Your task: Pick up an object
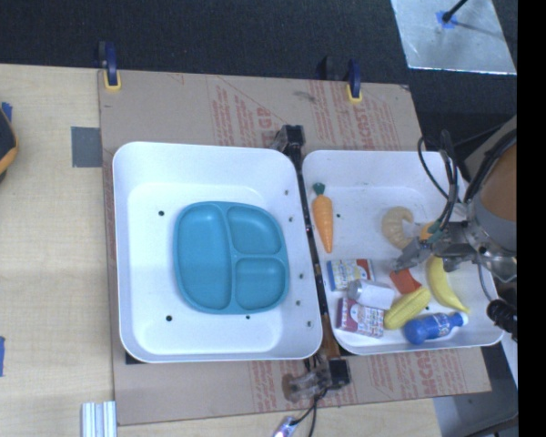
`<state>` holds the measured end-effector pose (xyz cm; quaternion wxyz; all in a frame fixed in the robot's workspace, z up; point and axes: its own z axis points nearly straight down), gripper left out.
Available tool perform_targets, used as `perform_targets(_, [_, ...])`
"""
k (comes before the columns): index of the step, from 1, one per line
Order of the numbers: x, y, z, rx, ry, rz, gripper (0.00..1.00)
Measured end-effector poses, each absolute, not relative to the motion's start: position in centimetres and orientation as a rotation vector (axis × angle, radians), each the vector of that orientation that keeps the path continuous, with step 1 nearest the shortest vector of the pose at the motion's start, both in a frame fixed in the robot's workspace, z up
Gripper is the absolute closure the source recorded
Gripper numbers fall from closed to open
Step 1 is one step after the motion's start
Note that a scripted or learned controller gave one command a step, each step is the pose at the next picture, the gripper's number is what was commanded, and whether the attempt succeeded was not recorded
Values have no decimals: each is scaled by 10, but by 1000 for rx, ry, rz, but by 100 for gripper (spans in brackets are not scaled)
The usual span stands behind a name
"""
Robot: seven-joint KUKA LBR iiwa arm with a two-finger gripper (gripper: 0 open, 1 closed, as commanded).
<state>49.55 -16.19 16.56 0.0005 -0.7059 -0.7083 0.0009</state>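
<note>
The right-hand bin (pixel 364 167) holds the things on offer. A carrot (pixel 322 221) lies alone along its left wall, toward the far edge. A pale round piece (pixel 399 225) sits near the bin's middle. Toward the near edge the items crowd together: a printed packet (pixel 348 272), a second packet (pixel 359 316), a small red piece (pixel 405 279), two bananas (pixel 407 307) (pixel 443 286) and a blue bottle (pixel 431 327) lying against the near wall.

The end effector (pixel 425 253) hangs low over the right side of this bin, just above the red piece and the upper banana; whether it is apart, together or clamped on anything I cannot tell, for cables and metal parts mask it.

A clean pick here likely means choosing one item, centring over it, and coming straight down across its narrow width. The bananas touch their neighbours, so a grip there may drag other pieces; the carrot offers clear space on both sides.

The left-hand bin (pixel 136 180) carries a blue divided plate (pixel 230 255).
</note>
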Motion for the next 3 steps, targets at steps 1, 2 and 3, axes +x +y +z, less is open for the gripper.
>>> perform_targets(1, [489,-163,91,-2215,-2226,3,0])
perform_targets(2, [489,-164,101,-2211,-2229,6,100])
perform_targets(3, [519,-83,192,-2214,-2226,1,100])
